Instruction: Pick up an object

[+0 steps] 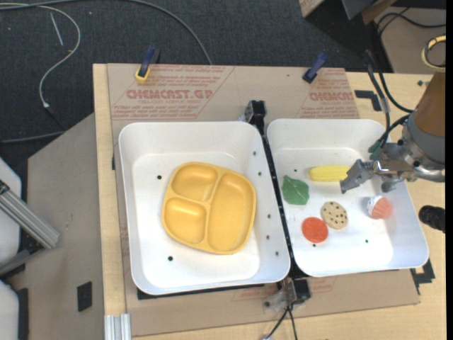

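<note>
— Two bins on the surface [106, 190], side by side. What's in the left bin [138, 161]?

— Just a yellow tray [209, 207] with three compartments, lying flat in the middle.

— And the right bin [403, 250]?

— Five small things. A yellow corn cob [328, 173] lies across the upper middle. A green leaf [295, 190] is just below and left of it, near the divider. Lower down sit a speckled cookie [334, 214] and a red tomato [315, 230], just beside each other, the tomato to the lower left. Off toward the right wall there's a pink and white piece [380, 207]; I can't make out what it is.

— Where's the arm?

— It comes in from the right, with the gripper [357, 176] hanging over the right bin, just beside the right end of the corn and above the cookie.

— Is it holding anything?

— Nothing sits between its fingers that I can see. As for open or closed, I honestly can't tell from this angle; the dark tip blurs into one shape.

— So the objects are all still down?

— All five lie on the bin floor.
</note>
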Motion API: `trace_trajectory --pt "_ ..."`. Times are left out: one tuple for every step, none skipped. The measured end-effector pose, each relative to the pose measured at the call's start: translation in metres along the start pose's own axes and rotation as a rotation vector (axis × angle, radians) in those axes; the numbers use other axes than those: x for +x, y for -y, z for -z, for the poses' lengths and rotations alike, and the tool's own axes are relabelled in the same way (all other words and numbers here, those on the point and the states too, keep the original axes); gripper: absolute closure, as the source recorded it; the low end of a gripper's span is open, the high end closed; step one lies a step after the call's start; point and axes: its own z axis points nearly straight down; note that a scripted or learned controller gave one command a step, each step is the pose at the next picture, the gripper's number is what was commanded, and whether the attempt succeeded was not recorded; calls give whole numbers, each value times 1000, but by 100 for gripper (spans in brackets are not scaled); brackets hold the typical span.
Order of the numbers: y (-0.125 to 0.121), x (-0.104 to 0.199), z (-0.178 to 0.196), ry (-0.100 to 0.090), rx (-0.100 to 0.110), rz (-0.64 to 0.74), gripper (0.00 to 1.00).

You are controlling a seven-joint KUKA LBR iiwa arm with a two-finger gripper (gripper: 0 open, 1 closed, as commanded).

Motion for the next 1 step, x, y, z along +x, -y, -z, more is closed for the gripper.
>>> trace_trajectory --pt "-2 0 5 2 -11 3 0"
